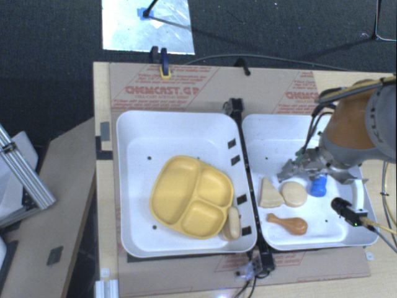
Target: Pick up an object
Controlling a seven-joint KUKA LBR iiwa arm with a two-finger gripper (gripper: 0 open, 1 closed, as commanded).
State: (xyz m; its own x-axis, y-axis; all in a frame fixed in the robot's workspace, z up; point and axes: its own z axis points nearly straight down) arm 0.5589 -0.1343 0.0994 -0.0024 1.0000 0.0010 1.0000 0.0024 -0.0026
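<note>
We are looking down on a counter (186, 82) carrying two white bins, and we are judging this to be the approach stage of the pick: nothing is lifted yet. The gripper (296, 168) is hanging low over the right bin (273, 132), reaching in from the right, with its metal tip just above and beside a cluster of small things. We cannot tell how the gripper is set, since that part is too small and too tangled with the wrist hardware to read.

The nearest candidates are lying close together near the bin's middle. A round beige piece (294, 194) is sitting just below the gripper, touching or almost touching a pale wedge-shaped piece (269, 194) on its left. A small blue object (318, 185) is standing just to the right of the round piece, partly tucked under the wrist. Nearer the front edge, a brown drumstick-shaped toy (289, 223) is lying flat, apart from the others.

In the left bin (142, 129), a yellow divided tray (191, 195) is resting with a small tan piece (232, 222) against its lower right corner.

We are judging that the next move calls for a short descent onto one piece, most likely the round beige one, and a clean closure that does not nudge its neighbours.
</note>
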